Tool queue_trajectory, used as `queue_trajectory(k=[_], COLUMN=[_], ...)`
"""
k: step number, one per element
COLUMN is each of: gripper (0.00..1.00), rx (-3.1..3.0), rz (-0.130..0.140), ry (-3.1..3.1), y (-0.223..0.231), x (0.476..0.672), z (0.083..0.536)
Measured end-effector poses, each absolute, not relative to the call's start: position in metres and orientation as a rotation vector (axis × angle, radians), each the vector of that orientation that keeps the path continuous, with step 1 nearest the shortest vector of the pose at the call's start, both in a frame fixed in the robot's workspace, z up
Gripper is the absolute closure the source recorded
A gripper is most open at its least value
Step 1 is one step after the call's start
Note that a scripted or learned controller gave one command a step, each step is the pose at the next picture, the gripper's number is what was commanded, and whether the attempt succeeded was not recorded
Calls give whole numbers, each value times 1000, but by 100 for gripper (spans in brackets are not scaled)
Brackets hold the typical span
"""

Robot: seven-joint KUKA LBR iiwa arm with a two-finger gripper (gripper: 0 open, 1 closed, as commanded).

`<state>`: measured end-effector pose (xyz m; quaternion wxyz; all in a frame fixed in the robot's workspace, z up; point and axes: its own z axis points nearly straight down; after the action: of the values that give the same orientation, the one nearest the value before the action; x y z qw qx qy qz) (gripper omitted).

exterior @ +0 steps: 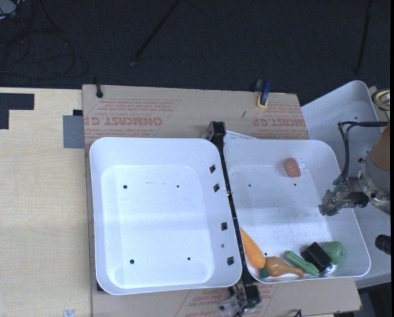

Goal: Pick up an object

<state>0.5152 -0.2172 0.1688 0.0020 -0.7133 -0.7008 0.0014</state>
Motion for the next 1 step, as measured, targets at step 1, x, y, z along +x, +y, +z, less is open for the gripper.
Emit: queue_trajectory(k=[1], gripper=[100], rx=[-2220], rz=[1], ry=[-2218], y=[-212], x=[497], z=[89])
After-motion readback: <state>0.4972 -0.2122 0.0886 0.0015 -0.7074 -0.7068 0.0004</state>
